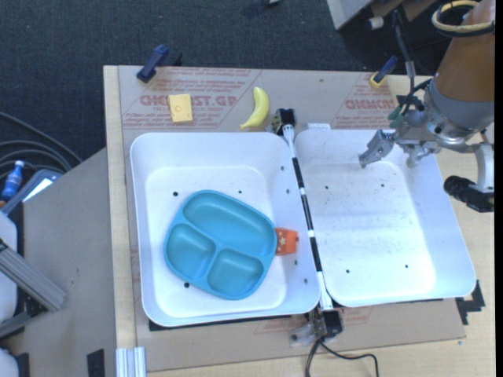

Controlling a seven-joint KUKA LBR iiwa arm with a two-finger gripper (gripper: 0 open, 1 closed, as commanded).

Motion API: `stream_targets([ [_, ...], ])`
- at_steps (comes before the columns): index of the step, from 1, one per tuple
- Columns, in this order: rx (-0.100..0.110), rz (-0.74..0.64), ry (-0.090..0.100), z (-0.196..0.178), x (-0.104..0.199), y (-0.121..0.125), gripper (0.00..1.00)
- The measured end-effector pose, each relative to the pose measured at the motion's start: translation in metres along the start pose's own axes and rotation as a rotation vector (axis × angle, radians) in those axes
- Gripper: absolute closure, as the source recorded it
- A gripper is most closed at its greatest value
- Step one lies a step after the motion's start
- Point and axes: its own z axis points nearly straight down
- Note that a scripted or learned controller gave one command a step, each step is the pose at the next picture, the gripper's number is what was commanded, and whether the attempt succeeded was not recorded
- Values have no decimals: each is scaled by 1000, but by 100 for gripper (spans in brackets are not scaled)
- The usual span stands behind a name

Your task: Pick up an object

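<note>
1. Nothing is picked up yet: the end effector (376, 152) hangs over the upper part of the right bin (440, 265); I cannot tell whether it is open or closed
2. Candidates lie in the left bin (145, 210): a blue divided plate (220, 243) with a small orange object (286, 241) touching its right edge
3. The plate lies flat, its long axis running from upper left to lower right
4. Left to do, I judge: cross to the left bin, descend, grasp, lift

two white bins (149, 163), one blue tray (220, 242), one banana (256, 108)
</note>
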Motion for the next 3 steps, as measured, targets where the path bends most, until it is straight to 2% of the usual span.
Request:
stream_targets([
  [1, 2, 0, 0, 140, -31, 69, 0],
  [2, -5, -2, -2, 127, -31, 71, 100],
  [3, -4, -2, -2, 127, -30, 71, 0],
])
